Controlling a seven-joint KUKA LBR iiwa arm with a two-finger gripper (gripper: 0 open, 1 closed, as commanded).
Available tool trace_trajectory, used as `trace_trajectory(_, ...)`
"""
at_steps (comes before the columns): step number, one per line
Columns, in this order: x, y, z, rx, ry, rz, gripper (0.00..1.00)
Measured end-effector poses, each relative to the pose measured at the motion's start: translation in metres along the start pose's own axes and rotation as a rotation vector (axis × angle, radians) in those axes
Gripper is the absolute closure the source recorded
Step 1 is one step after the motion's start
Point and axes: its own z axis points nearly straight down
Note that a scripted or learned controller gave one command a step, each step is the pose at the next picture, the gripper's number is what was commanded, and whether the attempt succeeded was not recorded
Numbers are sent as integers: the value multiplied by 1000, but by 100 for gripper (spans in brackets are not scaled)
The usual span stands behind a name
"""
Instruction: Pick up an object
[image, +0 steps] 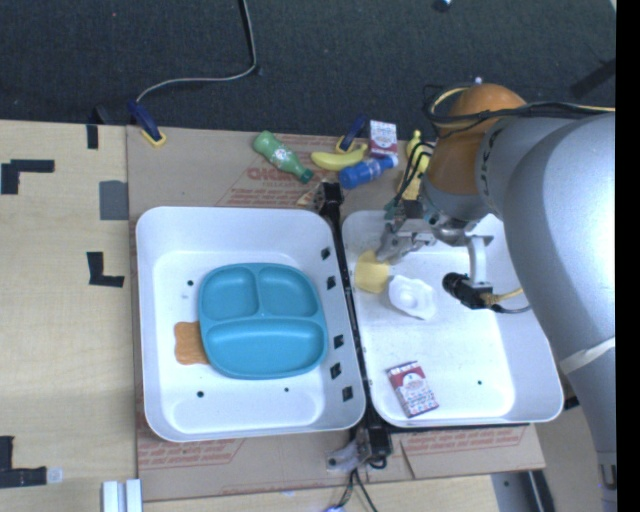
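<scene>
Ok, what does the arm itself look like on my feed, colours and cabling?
The arm is a thick, rounded, glossy grey body with an orange band above the wrist. Yellow and black cables loop around that band. The end effector is small, grey metal, and a black fitting with a cable sticks out beside it.
</scene>
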Motion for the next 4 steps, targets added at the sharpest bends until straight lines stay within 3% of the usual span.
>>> trace_trajectory(1,0,0,0,0,-1,0,0)
trace_trajectory(3,-4,-30,9,-1,-1,2,0)
trace_trajectory(4,-10,4,10,-1,1,0,0)
